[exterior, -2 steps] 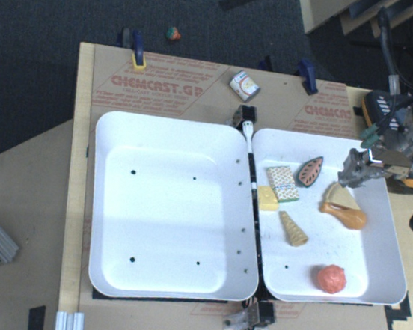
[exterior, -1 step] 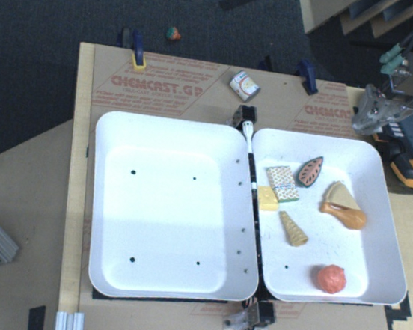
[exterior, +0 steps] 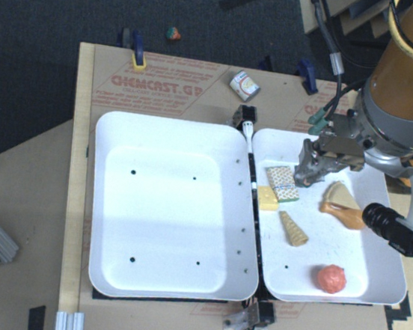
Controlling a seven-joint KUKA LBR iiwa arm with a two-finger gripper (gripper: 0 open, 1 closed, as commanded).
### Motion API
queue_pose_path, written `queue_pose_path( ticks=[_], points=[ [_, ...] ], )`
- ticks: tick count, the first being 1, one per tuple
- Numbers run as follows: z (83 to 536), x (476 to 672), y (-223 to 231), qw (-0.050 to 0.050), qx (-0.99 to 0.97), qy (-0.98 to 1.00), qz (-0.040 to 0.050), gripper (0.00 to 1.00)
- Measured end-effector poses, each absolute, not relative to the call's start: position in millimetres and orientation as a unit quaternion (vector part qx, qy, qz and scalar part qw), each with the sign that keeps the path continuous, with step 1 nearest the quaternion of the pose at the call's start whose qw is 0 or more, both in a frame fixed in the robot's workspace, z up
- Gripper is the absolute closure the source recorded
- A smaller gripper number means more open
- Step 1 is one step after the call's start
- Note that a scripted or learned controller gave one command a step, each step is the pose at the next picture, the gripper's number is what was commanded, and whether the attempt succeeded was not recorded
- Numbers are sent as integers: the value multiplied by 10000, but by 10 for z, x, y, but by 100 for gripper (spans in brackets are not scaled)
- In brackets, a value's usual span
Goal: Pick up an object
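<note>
Arm enters from upper right of the frame, orange band high, wrist angled down and leftward into the right bin (exterior: 371,291). Claw (exterior: 307,174) sits low over the bin's upper left area, just beside the patterned packet (exterior: 282,182); whether it is spread or pinching, cannot tell. Below the packet: yellow block (exterior: 266,198), tan cone (exterior: 294,229). Brown wedge (exterior: 341,205) at right, red ball (exterior: 331,278) lower right. Left bin (exterior: 109,129) sits alongside on the worktop (exterior: 89,85).

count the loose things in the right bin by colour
red: 1, ball
yellow: 1, block
tan or brown: 2, cone and wedge piece
patterned white: 1, checkered packet
total: 5
</note>
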State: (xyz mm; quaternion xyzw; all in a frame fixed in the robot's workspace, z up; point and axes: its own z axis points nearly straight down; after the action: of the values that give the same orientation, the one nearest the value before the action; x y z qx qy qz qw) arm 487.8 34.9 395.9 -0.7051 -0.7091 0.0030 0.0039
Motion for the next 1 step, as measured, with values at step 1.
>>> queue_pose_path(
  ticks=[1],
  points=[
    [5438,4925,718,-55,-7050,-7091,-84,100]
  ],
)
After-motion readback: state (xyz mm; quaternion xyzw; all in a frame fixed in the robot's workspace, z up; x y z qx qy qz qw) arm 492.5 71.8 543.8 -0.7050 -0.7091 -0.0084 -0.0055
